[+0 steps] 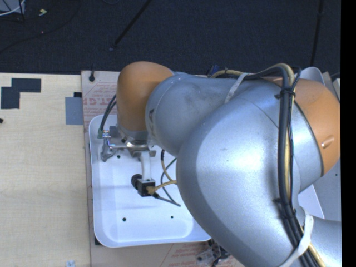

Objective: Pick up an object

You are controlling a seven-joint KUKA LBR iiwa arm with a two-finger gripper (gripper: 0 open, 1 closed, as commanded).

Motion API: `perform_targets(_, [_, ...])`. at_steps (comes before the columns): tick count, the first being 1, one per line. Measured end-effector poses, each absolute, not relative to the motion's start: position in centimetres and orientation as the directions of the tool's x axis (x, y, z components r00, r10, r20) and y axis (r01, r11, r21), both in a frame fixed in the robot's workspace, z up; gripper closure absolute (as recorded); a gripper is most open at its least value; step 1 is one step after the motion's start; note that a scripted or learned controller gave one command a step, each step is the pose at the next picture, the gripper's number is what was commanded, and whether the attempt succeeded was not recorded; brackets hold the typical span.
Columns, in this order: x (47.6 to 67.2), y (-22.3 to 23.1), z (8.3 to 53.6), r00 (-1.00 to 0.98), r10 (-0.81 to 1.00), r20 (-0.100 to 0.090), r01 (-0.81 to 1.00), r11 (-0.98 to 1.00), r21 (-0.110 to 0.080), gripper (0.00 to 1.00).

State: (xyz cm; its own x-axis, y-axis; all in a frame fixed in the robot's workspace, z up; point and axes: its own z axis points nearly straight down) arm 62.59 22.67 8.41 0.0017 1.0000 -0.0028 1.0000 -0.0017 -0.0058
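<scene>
**Arm stooped over the left bin**

Nearest, the grey arm (250, 166) spans 3 to 5 o'clock and hides what lies under it, so where the object is cannot be told. At 7 o'clock the white bin (111, 227) sits on the pale desk (44, 177). The tool (108, 146) hangs over the bin's 11 o'clock corner; whether it is open or closed cannot be told. Farthest is dark floor (167, 26).

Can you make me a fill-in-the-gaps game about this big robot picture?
1. The bin under the robot is coloured ____.
2. The band above the robot's wrist is coloured ____.
3. The arm reaches in from the picture's ____ side.
Missing words: white; orange; right.
</scene>
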Motion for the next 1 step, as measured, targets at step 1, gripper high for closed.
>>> perform_targets(1, [63.67, 14.88, 8.71, 0.007, 1.0, -0.004, 1.0, -0.007, -0.004, 0.0])
